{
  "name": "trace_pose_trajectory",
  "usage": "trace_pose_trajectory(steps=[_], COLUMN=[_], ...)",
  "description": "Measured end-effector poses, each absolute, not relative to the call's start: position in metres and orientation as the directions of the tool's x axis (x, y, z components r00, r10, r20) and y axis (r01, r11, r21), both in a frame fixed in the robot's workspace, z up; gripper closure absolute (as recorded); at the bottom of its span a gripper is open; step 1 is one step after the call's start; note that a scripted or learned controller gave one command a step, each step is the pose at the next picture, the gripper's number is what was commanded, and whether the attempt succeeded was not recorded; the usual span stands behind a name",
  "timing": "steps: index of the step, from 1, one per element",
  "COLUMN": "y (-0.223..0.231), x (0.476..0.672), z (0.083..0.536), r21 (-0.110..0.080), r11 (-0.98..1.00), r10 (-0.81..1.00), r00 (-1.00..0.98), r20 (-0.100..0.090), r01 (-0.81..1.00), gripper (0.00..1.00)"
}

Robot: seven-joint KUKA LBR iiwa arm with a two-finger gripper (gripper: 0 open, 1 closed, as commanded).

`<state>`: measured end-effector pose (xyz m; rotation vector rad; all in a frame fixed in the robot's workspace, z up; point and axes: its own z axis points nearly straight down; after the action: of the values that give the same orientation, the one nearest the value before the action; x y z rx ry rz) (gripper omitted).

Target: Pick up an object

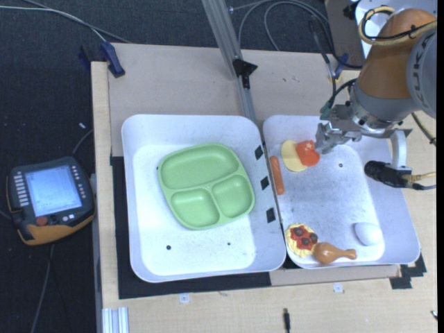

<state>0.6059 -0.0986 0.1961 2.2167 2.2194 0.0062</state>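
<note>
Left bin (pixel 139 186) holds a green divided plate (pixel 206 186), lying flat, long axis running roughly lower-left to upper-right; wide, shallow, prob. rigid plastic and awkward for a two-finger pinch except at the rim.

At the left wall of the right bin (pixel 388 207) lies a small orange sausage (pixel 277 175), long axis running near-far along the wall; slim, looks like light toy plastic, best pinched across its middle, though the wall leaves little room on one side.

Just right of it, a yellow piece (pixel 291 155) touches a red-orange toy (pixel 307 152). The latter looks to be the target: small, rounded, prob. light, stiff and a bit slippery, no clear long axis (partly hidden, so can't say which way it points). A grip across its widest part seems safest.

The gripper (pixel 326 141) sits right at that toy's right edge, touching or nearly so. Whether the jaws are apart or together I can't tell, nor whether anything is between them.

Near the front: a pizza slice (pixel 301 238), a drumstick (pixel 333 254) pointing right, and a white egg (pixel 367 234), smooth and likely to roll.
</note>
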Motion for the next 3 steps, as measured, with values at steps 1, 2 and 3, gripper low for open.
trace_pose_trajectory(steps=[1, 2, 3], y=[-0.098, -0.04, 0.014], x=[0.607, 0.595, 0.58], z=[0.203, 0.216, 0.208], r21=[0.003, -0.001, -0.004], r11=[0.001, 0.007, 0.006], r10=[1.0, 1.0, 1.0], r00=[-0.001, -0.007, -0.006], r20=[0.0, 0.004, 0.003], r01=[1.0, 1.0, 1.0], gripper=[1.0, 1.0, 1.0])
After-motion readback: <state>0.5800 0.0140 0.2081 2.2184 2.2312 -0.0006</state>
